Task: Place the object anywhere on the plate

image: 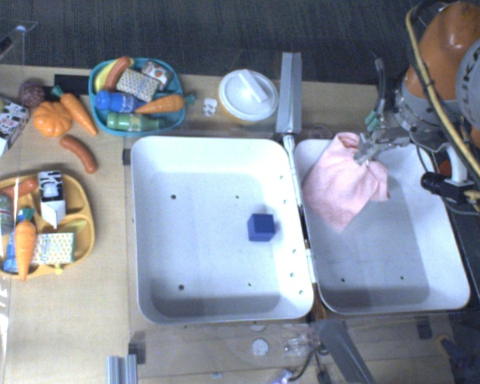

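A pink cloth [344, 186] hangs bunched over the upper left part of the right bin [400, 286]. Its top corner is pinched between the fingers of my gripper [366, 150], which reaches in from the right and is shut on it. The cloth's lower end droops toward the bin floor near the divider. A small blue cube [262, 226] lies on the floor of the left bin [192, 278], right of its middle. A round white plate-like disc [249, 94] on a yellow rim sits on the bench behind the bins.
A blue bowl of toy food [136, 96] stands at the back left. A yellow tray [37, 224] with toy food lies at the left edge. Loose toy vegetables [64, 122] lie between them. A grey metal post [287, 94] rises behind the divider.
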Controlling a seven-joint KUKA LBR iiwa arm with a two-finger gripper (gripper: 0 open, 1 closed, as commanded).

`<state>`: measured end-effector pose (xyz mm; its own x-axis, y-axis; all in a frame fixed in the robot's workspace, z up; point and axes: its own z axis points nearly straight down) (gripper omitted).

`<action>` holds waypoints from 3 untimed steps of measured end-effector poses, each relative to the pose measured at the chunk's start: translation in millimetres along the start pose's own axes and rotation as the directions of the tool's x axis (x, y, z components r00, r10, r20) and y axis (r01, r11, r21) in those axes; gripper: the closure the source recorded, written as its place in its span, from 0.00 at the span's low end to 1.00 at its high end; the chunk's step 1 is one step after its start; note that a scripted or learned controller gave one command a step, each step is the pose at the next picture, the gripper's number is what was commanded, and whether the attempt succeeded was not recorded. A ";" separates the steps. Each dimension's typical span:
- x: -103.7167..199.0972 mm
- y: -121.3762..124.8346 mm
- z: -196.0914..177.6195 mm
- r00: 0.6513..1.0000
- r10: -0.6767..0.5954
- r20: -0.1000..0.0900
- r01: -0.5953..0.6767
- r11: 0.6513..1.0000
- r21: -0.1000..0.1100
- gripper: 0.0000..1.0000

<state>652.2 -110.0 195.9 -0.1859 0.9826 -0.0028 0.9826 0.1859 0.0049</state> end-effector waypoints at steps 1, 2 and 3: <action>1.5 2.1 -28.9 1.000 -0.008 -0.001 0.008 1.000 0.001 1.00; 59.3 -16.0 -28.4 0.916 -0.401 -0.003 0.401 0.916 0.001 1.00; 98.1 -39.3 -34.5 0.685 -0.729 -0.003 0.729 0.685 -0.002 1.00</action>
<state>595.1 -20.8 229.9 -0.8432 0.5376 -0.0023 0.5376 0.8432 0.0029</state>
